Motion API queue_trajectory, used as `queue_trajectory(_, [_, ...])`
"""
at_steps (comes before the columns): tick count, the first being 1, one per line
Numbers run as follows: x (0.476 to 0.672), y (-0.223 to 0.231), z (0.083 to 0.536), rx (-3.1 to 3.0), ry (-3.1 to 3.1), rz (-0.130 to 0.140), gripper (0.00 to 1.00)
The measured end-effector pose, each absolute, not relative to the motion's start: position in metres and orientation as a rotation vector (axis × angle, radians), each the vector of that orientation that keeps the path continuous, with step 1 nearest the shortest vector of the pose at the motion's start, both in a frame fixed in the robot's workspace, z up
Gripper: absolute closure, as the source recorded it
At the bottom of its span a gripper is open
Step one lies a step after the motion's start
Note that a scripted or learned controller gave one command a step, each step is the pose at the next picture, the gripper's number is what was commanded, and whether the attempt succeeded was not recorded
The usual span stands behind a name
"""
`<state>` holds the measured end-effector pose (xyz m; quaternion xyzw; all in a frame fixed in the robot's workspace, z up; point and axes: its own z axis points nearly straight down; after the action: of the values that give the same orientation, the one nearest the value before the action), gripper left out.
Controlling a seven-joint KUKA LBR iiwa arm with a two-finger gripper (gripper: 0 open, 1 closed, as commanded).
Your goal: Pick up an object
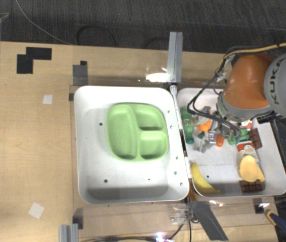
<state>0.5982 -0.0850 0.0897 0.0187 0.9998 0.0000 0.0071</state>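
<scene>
My gripper hangs low over the middle of the right bin, under the arm's orange band. It is among small items: an orange piece to its left, a green object by the bin's left wall and a small orange bit right beside it. The arm's wrist and cables hide part of this cluster. I see nothing clearly held.
A banana lies at the right bin's front left. A yellow fruit, a brown chocolate bar and another brown bar sit to the right. The left bin holds a green divided plate.
</scene>
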Motion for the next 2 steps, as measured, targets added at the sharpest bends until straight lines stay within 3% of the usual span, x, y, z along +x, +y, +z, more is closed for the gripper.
queue_trajectory(1, [0.630,-0.085,0.089,0.140,3.125,0.001,0.00])
queue_trajectory(2, [0.580,-0.092,0.090,0.263,3.116,0.002,0.00])
